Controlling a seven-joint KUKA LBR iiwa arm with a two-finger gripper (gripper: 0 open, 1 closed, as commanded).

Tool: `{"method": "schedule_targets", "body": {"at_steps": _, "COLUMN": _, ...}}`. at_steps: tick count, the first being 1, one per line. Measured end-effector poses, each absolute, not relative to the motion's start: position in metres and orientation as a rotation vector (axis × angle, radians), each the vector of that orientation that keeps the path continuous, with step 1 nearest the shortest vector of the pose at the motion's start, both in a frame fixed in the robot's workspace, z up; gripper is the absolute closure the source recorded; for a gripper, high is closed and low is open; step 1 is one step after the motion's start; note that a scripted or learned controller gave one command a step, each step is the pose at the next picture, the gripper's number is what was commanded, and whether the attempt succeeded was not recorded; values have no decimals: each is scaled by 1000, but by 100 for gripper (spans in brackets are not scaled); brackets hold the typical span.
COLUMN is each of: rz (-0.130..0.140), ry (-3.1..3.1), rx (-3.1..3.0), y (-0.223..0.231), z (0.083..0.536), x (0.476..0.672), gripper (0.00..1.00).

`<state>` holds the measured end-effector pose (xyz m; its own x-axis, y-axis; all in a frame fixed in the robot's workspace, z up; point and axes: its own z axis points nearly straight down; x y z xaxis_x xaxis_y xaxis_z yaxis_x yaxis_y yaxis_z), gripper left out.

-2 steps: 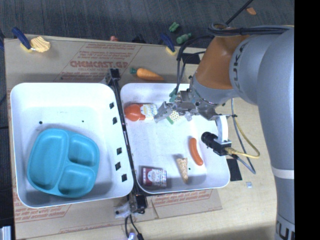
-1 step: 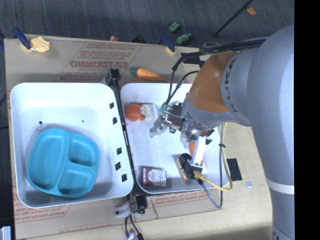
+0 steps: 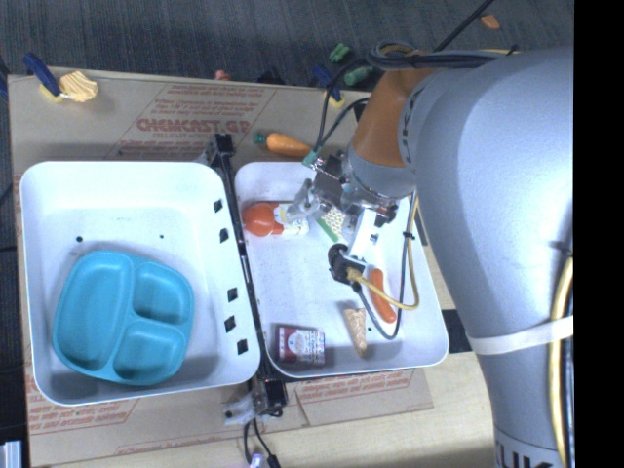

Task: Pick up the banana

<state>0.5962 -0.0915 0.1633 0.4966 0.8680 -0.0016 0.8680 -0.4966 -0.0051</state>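
Note:
My gripper (image 3: pixel 298 209) hangs low over the back left of the right bin (image 3: pixel 322 359), with the grey arm and its orange band (image 3: pixel 385 115) behind it. Its tip sits right next to a red-orange round fruit (image 3: pixel 258 219) and a green patterned item (image 3: pixel 331 224). A short tan-yellow piece (image 3: pixel 358 328), the closest match to a banana, lies near the bin's front right, well apart from the gripper. The arm hides much of the bin's right side.
An orange sausage-shaped toy (image 3: pixel 381 296) and a dark red box (image 3: pixel 297 344) also lie in the right bin. The left bin (image 3: pixel 117 188) holds a blue divided plate (image 3: pixel 122 317). A carrot (image 3: pixel 286 144) and a yellow object (image 3: pixel 78 88) lie outside on the cardboard.

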Motion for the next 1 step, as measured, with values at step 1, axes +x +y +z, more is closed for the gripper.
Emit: {"method": "schedule_targets", "body": {"at_steps": 1, "rz": 7, "ry": -1712, "rx": -2628, "y": -190, "z": 134, "x": 581, "gripper": 0}}
